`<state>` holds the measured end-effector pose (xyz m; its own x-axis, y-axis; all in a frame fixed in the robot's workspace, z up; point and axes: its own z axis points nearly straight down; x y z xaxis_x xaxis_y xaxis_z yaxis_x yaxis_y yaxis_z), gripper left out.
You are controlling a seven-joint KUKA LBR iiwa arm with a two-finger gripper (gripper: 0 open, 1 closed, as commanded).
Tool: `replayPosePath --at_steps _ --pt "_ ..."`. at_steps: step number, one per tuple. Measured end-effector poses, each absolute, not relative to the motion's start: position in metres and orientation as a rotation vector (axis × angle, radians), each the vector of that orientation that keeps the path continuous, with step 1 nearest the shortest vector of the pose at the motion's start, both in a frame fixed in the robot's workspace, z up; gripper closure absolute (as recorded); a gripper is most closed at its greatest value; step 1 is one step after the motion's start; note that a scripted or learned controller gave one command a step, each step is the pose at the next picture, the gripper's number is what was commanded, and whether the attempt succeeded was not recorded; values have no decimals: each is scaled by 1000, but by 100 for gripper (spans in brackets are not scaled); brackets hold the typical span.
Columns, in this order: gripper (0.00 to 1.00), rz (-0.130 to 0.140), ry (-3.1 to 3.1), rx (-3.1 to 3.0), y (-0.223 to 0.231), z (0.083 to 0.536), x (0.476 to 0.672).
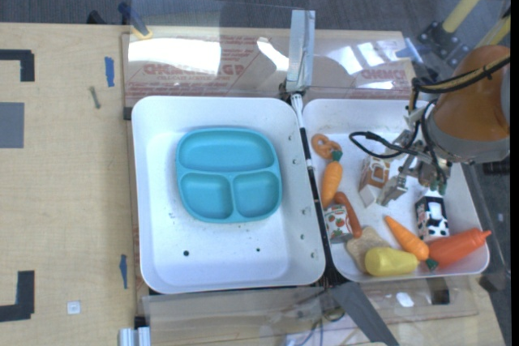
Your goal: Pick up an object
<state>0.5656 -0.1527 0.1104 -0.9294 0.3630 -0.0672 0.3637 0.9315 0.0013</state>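
Toy foods crowd the right bin [474, 198], all lying beside or below the gripper [403, 180], which hangs over the bin's middle. Just to its left, apart from the fingers, lies a small brown-and-white carton [374, 175]. Farther left an orange carrot [330, 181] lies beside the divider, with a pretzel [325, 146] above it. Below the gripper sit a second carrot [405, 237], a yellow lemon [390, 261], a black-and-white cow figure [434, 217] and a large orange-red carrot [459, 245] against the bin's lower right rim. The bare floor above the gripper offers the most open room. The 2 fingers look spread slightly, pinching nothing. Across the divider to the left, the left bin [154, 198] bears a blue 3-compartment plate [229, 174], well apart from the gripper, with bare white floor around it.
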Motion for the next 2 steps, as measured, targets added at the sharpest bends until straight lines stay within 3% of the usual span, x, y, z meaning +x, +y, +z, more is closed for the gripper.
replayPosePath --at_steps 1,2 --pt "0 -12 3014 605 -119 111 578" --pt "0 0 2997 740 -100 110 620"
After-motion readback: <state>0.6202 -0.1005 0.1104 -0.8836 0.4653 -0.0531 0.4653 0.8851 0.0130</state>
